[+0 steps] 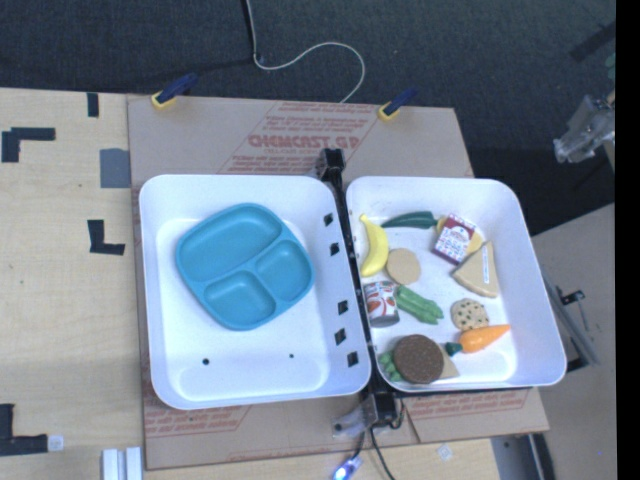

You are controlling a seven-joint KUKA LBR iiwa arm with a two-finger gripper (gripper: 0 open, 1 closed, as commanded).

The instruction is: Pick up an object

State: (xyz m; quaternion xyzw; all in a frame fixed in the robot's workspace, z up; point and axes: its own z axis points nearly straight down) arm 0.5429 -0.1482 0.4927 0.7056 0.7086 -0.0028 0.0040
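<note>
The right bin (530, 268) holds several toy foods. A yellow banana (373, 245) lies by its left wall, with a green chili (408, 220) beyond it and a red carton (454, 238) to the right. A tan wedge (478, 271), a round tan biscuit (404, 266), a small can (381, 302) and a green pea pod (418, 304) sit in the middle. Near the front lie a chip cookie (468, 314), an orange carrot (484, 338) and a brown burger patty (418, 358). My gripper (585, 133) hangs blurred at the far right, outside and beyond the right bin, with nothing seen in it.
The left bin (160, 318) holds a blue divided plate (244, 265). Both bins rest on a cardboard sheet (300, 143) held by two clamps. A white cable (300, 58) loops over the dark floor behind.
</note>
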